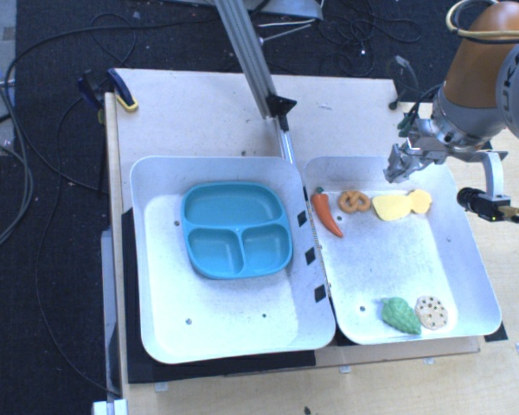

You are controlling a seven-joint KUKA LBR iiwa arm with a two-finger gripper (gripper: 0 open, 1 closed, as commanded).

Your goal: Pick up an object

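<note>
The hand (pixel 401 164) hangs over the right bin's (pixel 467 258) far edge, above the yellow piece (pixel 394 207), likely lining up; grip unclear.

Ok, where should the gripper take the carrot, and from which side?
Probably at the middle of the carrot, coming straight down with the fingers across its narrow width. It lies flat and long, running near the right bin's left wall, so closing along its length looks harder. The pretzel sits close beside it.
</note>
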